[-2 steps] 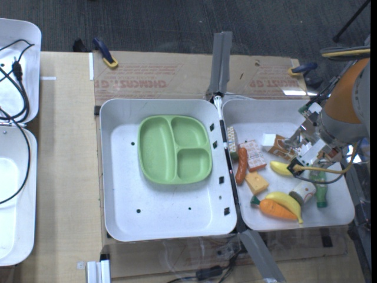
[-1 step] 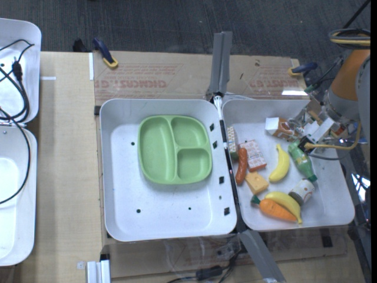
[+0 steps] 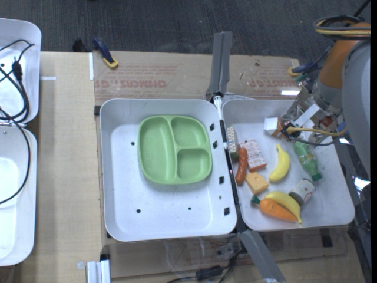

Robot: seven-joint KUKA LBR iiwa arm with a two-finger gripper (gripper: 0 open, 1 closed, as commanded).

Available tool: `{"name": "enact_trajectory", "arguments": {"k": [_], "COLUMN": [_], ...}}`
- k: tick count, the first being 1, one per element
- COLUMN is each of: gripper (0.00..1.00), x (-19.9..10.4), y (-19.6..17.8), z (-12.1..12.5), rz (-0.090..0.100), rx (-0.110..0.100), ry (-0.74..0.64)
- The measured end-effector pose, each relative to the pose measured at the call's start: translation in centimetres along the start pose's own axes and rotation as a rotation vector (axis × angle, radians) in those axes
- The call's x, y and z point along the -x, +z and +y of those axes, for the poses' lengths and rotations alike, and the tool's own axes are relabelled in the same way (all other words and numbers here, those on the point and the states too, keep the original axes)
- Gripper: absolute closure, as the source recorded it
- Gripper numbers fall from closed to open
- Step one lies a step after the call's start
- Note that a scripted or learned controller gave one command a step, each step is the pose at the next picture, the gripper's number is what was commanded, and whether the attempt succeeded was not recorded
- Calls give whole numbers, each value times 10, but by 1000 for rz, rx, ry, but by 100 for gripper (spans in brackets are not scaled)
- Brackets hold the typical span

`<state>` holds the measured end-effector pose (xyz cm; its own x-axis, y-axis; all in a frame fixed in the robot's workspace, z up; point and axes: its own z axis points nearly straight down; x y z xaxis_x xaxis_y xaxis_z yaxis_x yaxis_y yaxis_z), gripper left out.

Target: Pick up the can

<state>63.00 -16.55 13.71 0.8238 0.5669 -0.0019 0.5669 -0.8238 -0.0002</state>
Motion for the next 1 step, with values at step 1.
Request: {"name": "enact_trajectory", "arguments": {"k": [1], "gripper": [100], "x": [0], "y": [-8], "z": [0], "rz": [-4], "rx": [-1], "ry": [-4]}}
